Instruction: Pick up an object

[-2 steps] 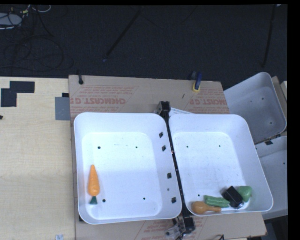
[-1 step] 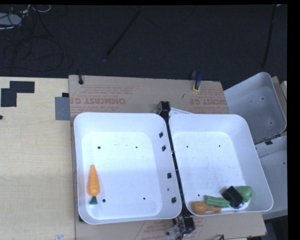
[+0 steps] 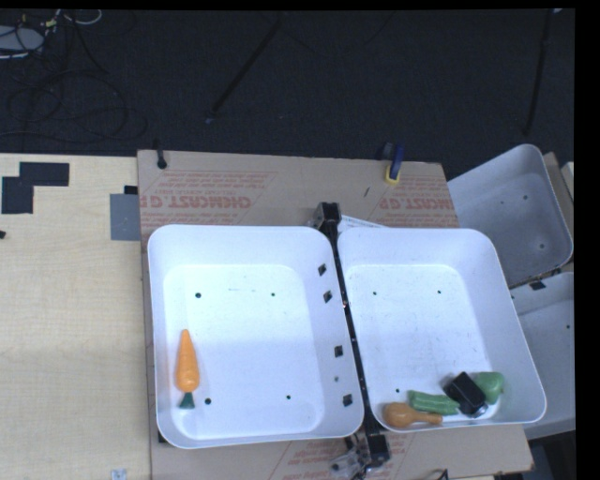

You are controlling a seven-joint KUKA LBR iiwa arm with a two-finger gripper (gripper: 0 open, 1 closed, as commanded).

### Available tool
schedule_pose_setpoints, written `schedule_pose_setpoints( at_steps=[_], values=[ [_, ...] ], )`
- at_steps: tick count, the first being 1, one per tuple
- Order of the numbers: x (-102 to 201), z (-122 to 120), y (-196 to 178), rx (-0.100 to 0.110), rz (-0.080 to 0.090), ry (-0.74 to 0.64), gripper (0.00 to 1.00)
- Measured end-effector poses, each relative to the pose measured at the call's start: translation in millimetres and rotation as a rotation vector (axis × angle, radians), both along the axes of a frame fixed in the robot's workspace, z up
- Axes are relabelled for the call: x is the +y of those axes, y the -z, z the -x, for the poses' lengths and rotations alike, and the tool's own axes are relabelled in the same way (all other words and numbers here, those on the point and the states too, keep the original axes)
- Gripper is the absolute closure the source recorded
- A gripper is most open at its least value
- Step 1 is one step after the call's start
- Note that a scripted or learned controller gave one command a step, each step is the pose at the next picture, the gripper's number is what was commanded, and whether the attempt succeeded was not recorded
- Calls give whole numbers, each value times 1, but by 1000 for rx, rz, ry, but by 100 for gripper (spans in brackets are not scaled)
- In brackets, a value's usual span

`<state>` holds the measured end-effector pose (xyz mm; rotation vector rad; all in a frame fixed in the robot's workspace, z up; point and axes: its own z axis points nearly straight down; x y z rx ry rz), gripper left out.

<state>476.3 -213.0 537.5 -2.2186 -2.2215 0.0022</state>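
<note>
Camera view: carrot in left bin; fingers' state cannot be told.

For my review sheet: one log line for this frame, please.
left bin: carrot near front-left | right bin: black block, green pieces, orange piece front-right | nothing lifted

This looks like a lab or test bench: two white bins sit on a sheet of cardboard over a pale wooden table, with loose cables trailing across the dark floor behind.
</note>
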Motion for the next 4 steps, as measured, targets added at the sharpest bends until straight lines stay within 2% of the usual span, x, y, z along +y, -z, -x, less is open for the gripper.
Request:
schedule_pose_setpoints(
  at_steps=[2,3,4],
  values=[
    [3,0,0,0,0,0,100],
    [51,0,0,0,-1,-3,100],
    [113,0,0,1,-1,-6,100]
  ],
)
